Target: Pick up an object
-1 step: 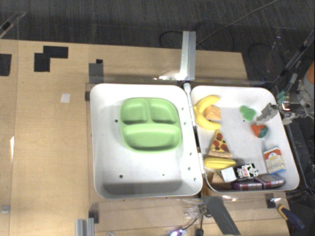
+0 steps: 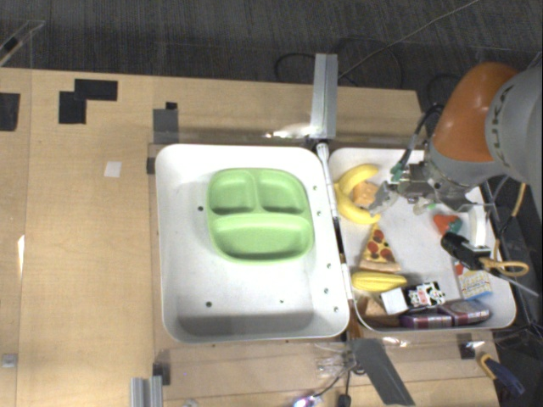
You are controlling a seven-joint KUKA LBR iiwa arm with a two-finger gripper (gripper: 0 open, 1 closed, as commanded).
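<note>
One curved banana [image 2: 353, 192], long axis near-vertical, beside jaws [image 2: 383, 195].

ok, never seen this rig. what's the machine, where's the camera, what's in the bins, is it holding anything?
One camera looks down at a slant on a wooden bench. The grey robot arm with an orange band reaches in from the right. Its two-finger gripper hangs over the right white bin, beside a curved yellow banana. Whether it holds anything is unclear. That bin also holds a triangular toy pizza slice, another yellow piece and small mixed items. The left white bin holds a green divided plastic tray.
</note>
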